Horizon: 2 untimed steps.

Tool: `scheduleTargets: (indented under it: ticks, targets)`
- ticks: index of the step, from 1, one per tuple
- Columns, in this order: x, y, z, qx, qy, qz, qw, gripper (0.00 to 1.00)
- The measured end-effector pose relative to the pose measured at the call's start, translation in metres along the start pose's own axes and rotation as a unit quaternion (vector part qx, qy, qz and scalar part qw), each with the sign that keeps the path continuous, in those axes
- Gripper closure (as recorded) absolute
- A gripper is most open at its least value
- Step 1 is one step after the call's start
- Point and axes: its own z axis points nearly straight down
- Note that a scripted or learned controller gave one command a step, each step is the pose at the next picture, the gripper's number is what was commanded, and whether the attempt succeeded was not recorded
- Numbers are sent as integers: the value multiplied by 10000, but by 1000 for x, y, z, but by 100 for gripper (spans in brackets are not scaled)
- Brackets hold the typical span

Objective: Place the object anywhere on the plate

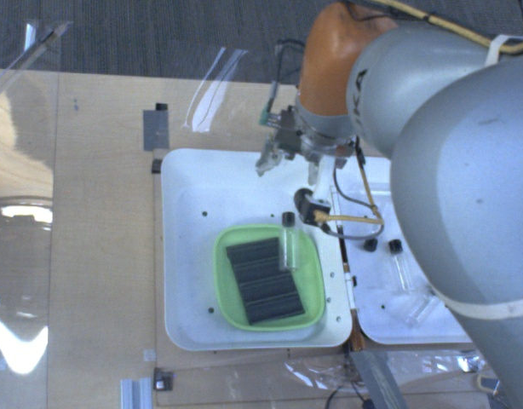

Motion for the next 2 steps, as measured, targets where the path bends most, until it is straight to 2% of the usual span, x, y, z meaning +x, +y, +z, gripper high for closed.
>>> scheduleTargets:
  ticks: [1, 2]
  targets:
    - [2, 1, -10, -24, 7, -30, 10000, 100]
    - [2, 1, -10, -22, 5, -30, 10000, 0]
